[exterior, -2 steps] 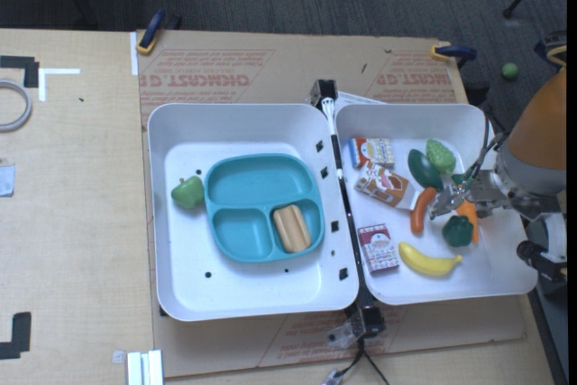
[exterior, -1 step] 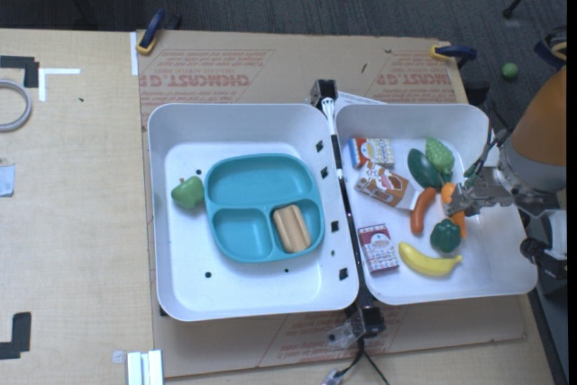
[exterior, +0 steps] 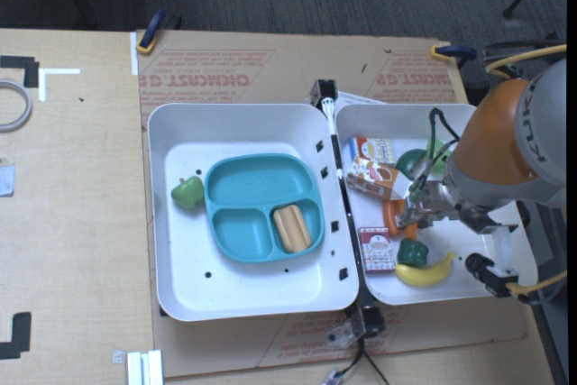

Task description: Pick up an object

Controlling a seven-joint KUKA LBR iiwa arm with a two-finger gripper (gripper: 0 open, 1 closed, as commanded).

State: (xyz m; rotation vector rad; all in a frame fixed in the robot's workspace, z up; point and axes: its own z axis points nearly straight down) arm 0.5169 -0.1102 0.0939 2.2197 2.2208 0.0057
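In the right bin [exterior: 451,286], toy food lies in a cluster: a banana [exterior: 424,271] at the bin's six o'clock, a small green pepper [exterior: 414,251] touching it just above, a red carton [exterior: 376,248] at nine o'clock of the pepper, and an orange carrot [exterior: 397,214] toward twelve. The gripper [exterior: 416,214] sits low over the carrot; how far its fingers are parted, I cannot tell. The left bin [exterior: 180,284] holds a teal tray [exterior: 243,194] with a bread roll [exterior: 290,227], and a green apple [exterior: 187,192] at its nine o'clock

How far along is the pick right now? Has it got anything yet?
Done: the arm has reached into the right bin, and the gripper sits low among the toy food near the banana. In hand: nothing visibly held. Left: closing on an object and lifting it.
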